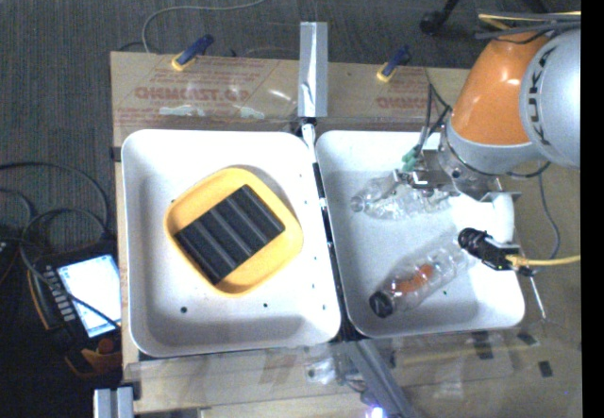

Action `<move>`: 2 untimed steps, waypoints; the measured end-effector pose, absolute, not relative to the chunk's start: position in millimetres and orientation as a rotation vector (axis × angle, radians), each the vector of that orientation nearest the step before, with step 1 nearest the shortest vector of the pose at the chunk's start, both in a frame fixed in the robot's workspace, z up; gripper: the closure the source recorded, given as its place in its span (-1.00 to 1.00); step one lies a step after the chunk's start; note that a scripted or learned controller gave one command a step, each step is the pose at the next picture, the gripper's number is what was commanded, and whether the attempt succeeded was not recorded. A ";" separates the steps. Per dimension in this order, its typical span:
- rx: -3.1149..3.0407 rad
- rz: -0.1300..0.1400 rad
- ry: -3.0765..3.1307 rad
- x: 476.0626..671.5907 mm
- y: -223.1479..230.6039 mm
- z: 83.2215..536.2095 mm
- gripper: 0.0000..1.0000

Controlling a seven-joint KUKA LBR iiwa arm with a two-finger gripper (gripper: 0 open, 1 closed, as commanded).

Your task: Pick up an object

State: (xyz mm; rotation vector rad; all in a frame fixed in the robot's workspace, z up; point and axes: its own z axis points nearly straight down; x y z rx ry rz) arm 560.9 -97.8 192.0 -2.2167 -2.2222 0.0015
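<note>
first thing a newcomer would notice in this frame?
Probably the yellow tray with the black ribbed insert, lying at an angle in the middle of the left bin. Next, the arm's orange band over the right bin's far right corner, with a crumpled clear plastic piece just below it and a clear bottle with a dark cap lying toward the near edge.

Yellow tray (235, 228) with black ribbed insert: left bin. Crumpled clear plastic (396, 197), clear dark-capped bottle (415, 282): right bin.
</note>
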 end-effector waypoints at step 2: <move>-2.358 0.001 -2.071 512.6 -100.0 122.0 -1.00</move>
